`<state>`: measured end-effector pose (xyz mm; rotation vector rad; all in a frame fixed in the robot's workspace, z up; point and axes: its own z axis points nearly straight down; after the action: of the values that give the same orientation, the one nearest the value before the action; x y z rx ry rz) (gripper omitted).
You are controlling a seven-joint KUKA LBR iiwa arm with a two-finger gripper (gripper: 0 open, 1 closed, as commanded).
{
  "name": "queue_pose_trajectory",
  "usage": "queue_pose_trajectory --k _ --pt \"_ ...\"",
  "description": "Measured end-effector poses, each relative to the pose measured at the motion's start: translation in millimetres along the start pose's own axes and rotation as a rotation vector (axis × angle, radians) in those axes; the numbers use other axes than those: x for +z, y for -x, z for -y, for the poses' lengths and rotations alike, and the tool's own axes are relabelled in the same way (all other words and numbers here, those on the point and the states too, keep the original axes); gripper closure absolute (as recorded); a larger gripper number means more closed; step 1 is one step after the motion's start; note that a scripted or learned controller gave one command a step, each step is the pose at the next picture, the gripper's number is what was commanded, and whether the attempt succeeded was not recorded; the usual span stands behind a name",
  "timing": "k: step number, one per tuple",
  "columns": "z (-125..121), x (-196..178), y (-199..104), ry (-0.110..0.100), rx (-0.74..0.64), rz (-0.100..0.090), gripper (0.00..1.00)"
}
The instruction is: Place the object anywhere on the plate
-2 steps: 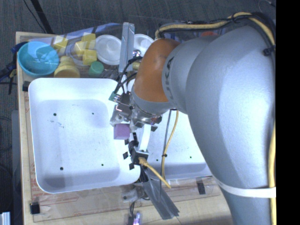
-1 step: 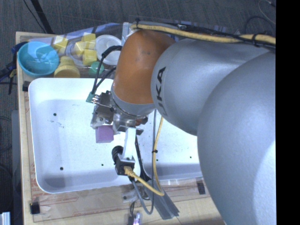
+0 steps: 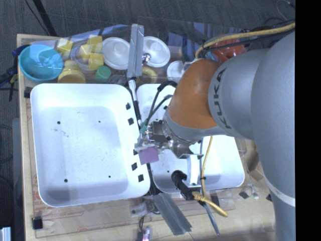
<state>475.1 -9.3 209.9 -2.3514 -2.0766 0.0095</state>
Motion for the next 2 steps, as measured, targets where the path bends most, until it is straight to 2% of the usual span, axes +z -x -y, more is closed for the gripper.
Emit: queue_pose_trajectory --k 1,2 --pt "-2 20 -60 -0.001 0.015 0.0 1.0" --pt "11 -19 -143 0.001 0.06 0.0 1.0"
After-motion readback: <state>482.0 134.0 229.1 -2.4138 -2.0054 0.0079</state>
